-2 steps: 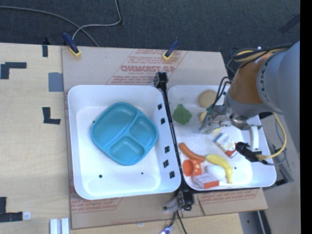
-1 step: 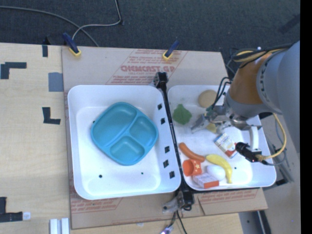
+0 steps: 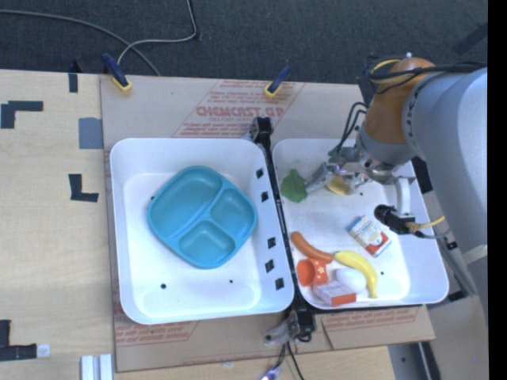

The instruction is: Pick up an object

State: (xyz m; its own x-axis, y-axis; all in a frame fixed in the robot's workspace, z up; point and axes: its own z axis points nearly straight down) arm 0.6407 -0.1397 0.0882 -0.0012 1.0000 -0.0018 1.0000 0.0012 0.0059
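Banana [image 3: 356, 269] in right bin [image 3: 424, 287] – cardboard-covered bench [image 3: 230, 109], dark carpet [image 3: 238, 22] behind, claw [image 3: 342, 179] – grip unclear

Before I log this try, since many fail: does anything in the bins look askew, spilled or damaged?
Nothing looks spilled or broken. The blue divided plate sits rotated in the left bin. In the right bin, the banana, carrot and small box lie loosely bunched toward the near side, and the green piece sits beside the divider.

Two bins sitting side by side on the table [image 3: 47, 236].
Divided plate [image 3: 203, 216] lying in the left bin [image 3: 127, 212]; banana [image 3: 358, 269] and carrot [image 3: 310, 248] lying in the right bin [image 3: 420, 279].
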